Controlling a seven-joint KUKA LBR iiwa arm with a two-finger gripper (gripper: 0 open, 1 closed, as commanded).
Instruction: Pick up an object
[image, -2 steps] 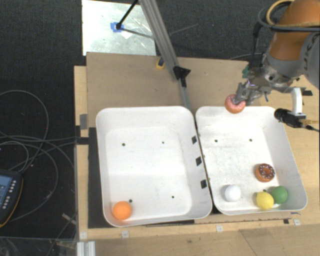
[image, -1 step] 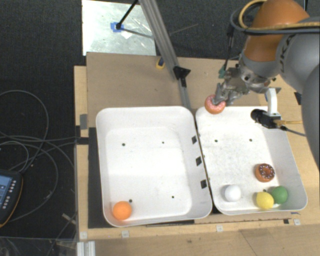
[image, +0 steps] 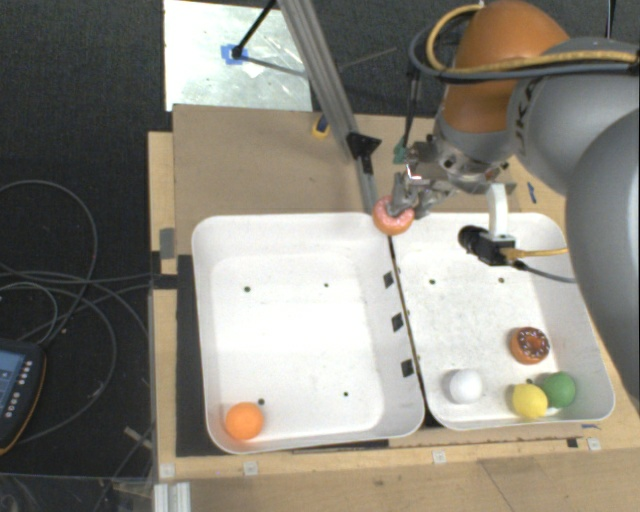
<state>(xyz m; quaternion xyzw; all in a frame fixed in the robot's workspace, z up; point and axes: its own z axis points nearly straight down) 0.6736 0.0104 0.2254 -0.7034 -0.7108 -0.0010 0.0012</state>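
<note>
My gripper (image: 402, 203) hangs over the far edge where the two bins meet, shut on a pink frosted doughnut (image: 393, 218) that is lifted above the rim. An orange ball (image: 243, 421) lies in the near left corner of the left bin (image: 290, 250). In the right bin (image: 470, 290), a chocolate doughnut with sprinkles (image: 529, 345) sits near the right wall. A white ball (image: 463, 386), a yellow lemon-like fruit (image: 530, 400) and a green ball (image: 558, 389) cluster along its near edge.
A grey pole (image: 330, 90) slants down from the top to a black clamp just left of the gripper. Black clips mark the divider between the bins (image: 397, 322). Cables and a handheld unit (image: 15, 385) lie on the floor at left.
</note>
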